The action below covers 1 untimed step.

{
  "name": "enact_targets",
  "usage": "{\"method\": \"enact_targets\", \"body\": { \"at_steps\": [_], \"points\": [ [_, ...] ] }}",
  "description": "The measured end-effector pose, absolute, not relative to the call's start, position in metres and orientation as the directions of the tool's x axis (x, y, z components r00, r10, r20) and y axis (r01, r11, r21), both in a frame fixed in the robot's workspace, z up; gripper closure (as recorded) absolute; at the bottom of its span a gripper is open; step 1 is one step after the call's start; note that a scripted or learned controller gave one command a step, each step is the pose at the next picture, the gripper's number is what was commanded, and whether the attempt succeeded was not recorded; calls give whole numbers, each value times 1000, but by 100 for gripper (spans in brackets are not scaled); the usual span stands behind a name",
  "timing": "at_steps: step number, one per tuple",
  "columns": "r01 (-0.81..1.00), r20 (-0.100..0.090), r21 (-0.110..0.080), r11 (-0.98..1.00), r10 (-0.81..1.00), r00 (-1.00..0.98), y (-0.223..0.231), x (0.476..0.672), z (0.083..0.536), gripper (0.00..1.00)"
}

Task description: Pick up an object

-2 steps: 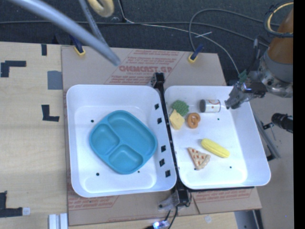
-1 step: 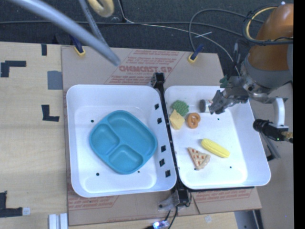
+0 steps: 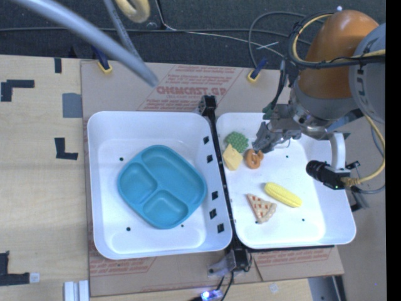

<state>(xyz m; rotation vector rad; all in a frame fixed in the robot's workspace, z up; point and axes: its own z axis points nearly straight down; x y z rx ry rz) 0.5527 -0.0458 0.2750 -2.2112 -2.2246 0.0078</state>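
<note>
Hovering low over the right bin (image 3: pixel 326 231), near its far left corner, the gripper (image 3: pixel 262 142) has jaws I cannot tell open or shut. Crowded pretzel (image 3: pixel 254 159), cheese wedge (image 3: pixel 232 158) and broccoli (image 3: pixel 237 139) there risk a glancing, failed pick.

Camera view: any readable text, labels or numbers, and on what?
"CHEMCAST GP" in red, partly blurred so the reading is uncertain, on the brown cardboard sheet behind the two shallow white bins.
Smaller red print around it: too blurred to read.
Blue compartment plate and toy food: no text.
</note>
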Motion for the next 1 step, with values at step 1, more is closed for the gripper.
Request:
{"method": "enact_targets", "body": {
  "at_steps": [1],
  "points": [
    [1000, 0, -7, 6, 1000, -6, 0, 550, 264, 100]
  ]
}}
